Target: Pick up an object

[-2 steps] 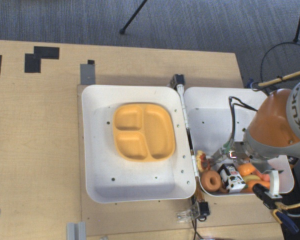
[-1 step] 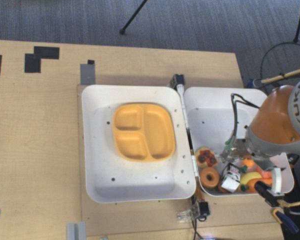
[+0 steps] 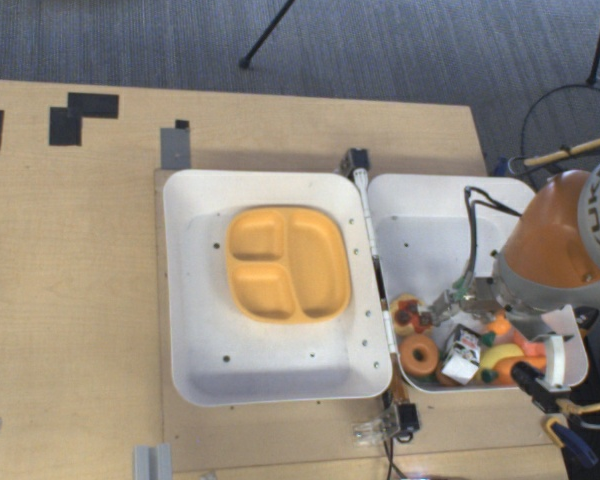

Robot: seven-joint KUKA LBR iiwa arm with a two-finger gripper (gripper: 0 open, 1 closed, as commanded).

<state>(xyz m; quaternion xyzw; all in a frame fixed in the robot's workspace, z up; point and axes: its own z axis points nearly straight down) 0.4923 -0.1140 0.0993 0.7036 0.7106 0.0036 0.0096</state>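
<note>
Several small toys lie heaped in the near part of the right bin [image 3: 420,218]. Among them are a tan donut [image 3: 418,353], a cluster of red berries [image 3: 408,314], a white box with dark print [image 3: 467,342], a yellow banana [image 3: 507,353] and an orange piece [image 3: 497,325]. My gripper [image 3: 460,304] hangs low over this heap, just above the white box and right of the berries. The grey wrist and orange band [image 3: 552,230] cover the bin's right side and hide some of the toys.
The left bin [image 3: 195,298] holds a yellow three-compartment plate [image 3: 286,264] at its middle. A ridge [image 3: 372,258] separates the two bins. A black cable [image 3: 472,228] loops from the wrist over the right bin's bare far half.
</note>
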